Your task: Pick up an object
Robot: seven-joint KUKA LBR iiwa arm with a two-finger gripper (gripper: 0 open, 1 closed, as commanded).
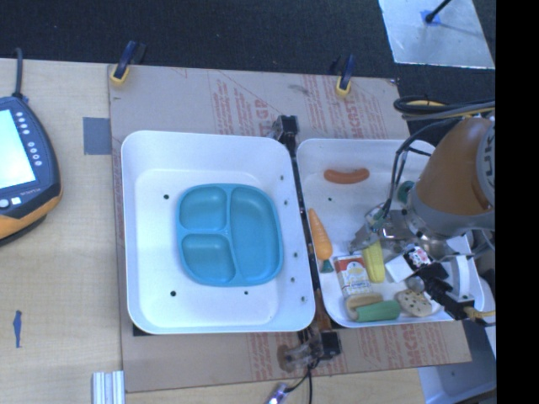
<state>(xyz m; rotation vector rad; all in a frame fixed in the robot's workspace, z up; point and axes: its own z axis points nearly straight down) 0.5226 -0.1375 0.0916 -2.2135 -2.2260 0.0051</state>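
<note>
Two shallow white bins sit side by side on a cardboard-covered bench. The left bin [143, 225] holds a blue divided plate [229, 234], lying flat near the bin's centre. The right bin [337, 154], at the right of the frame, holds the loose objects: a sausage [346, 175] lies alone near its upper wall, a carrot [319, 236] lies along its left wall, and toward the lower edge a small red-and-white packet [350, 272], a yellow piece [373, 262], a green piece [377, 311] and a speckled cookie [413, 302] crowd close together. The grey arm with its orange band [455, 175] reaches in from the right edge of the frame and hangs over the right half of this bin. The gripper [379, 230] sits low over the cluster, just above the yellow piece in the frame; whether it is released, clenched or grasping anything cannot be told from this angle. A handheld control pendant [21, 167] rests at the left edge of the frame, well apart from both bins.
</note>
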